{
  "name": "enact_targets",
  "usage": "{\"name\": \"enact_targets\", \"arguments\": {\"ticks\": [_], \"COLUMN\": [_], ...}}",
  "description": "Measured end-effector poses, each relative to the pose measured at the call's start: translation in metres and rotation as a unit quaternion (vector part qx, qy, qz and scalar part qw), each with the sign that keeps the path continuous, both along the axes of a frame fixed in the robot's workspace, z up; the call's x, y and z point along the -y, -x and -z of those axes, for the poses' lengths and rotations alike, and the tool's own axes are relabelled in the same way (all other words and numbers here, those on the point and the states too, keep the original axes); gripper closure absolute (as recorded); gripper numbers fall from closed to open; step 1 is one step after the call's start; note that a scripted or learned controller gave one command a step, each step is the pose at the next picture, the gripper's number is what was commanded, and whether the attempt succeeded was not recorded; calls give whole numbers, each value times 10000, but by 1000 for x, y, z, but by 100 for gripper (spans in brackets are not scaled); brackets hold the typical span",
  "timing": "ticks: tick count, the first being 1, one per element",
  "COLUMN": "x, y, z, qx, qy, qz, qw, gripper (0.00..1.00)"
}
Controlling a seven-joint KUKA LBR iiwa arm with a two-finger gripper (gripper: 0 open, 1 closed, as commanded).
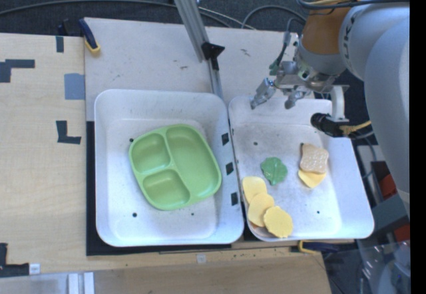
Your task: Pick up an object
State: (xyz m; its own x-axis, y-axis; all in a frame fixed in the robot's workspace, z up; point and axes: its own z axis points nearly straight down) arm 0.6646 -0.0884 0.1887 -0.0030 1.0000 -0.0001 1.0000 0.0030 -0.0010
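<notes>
I see my pincer [274, 97] hanging over the right bin's [353, 219] far rim, fingers spread wide with nothing between them. The green leafy piece [273, 169] lies well below it on bare floor, yellow slices [266, 209] crowding the near-left corner, and a toast piece [313, 158] to its right.

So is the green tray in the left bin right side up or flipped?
Right side up: the green tray shows its three hollow compartments facing up, lying flat in the left bin.
</notes>
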Motion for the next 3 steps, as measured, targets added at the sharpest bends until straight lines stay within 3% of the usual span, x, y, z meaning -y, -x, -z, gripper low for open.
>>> {"name": "enact_targets", "arguments": {"ticks": [1,3], "x": [0,8], "y": [0,4], "z": [0,103], "qx": [-1,-14], "qy": [2,10], "qz": [-2,4], "qw": [10000,10000], "gripper": [0,0]}}
